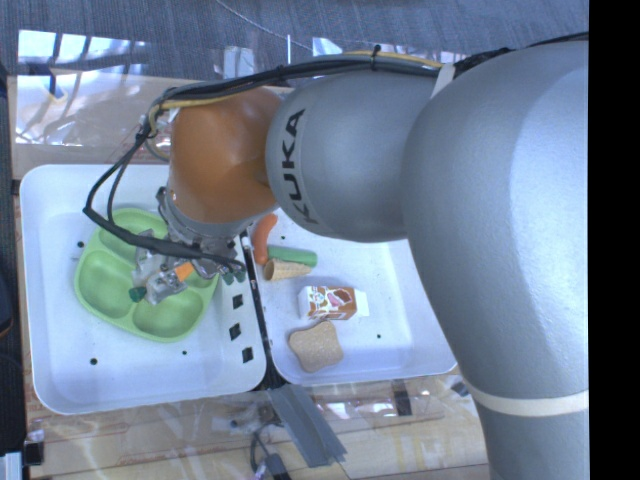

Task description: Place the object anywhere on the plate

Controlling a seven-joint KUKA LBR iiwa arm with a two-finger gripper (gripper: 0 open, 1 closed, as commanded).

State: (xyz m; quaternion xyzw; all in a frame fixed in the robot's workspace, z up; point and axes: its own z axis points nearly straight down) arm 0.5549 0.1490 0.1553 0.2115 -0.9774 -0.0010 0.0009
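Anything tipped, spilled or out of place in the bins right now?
Nothing stands out. The green plate lies flat in the left bin. In the right bin, the carrot, the small carton and the bread slice lie apart, unspilled. The claw is over the plate.

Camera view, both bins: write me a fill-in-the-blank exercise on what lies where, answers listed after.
1. The divided plate in the left bin is coloured ____.
2. The gripper hangs above the ____.
3. The slice of bread lies in the ____ bin.
4. The small carton lies between the bread and the ____ above it.

Answers: green; plate; right; carrot
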